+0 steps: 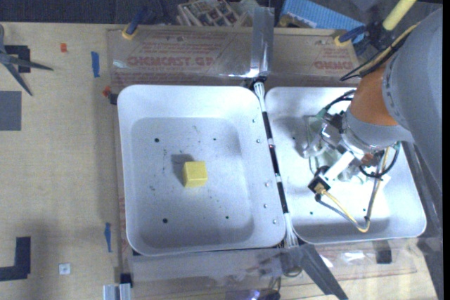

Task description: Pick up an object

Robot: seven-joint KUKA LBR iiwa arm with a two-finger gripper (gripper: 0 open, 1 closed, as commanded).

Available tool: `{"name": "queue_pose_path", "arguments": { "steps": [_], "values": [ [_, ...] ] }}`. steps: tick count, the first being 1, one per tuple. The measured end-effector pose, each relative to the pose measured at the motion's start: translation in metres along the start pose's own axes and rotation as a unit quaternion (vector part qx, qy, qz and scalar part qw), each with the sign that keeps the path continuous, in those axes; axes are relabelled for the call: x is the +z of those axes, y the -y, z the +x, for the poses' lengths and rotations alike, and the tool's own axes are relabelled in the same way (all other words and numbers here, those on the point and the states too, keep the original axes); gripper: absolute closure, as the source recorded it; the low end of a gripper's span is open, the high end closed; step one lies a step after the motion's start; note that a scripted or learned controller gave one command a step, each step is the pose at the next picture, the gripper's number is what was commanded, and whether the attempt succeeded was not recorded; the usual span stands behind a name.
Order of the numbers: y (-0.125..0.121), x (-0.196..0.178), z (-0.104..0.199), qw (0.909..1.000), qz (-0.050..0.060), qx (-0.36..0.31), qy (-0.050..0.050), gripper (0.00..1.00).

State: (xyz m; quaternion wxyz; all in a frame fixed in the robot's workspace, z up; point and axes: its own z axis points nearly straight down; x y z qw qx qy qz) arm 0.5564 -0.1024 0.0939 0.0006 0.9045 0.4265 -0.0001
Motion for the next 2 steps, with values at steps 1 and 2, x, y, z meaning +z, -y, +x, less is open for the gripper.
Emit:
{"name": "queue_pose_path", "arguments": {
  "steps": [1,2],
  "values": [
    [0.001,-0.009,0.001,1.0000,0.000,-0.001,0.001,1.00],
    [0.026,-0.102,-0.015,0.9883,0.001,0.152,0.001,1.00]
  ]
}}
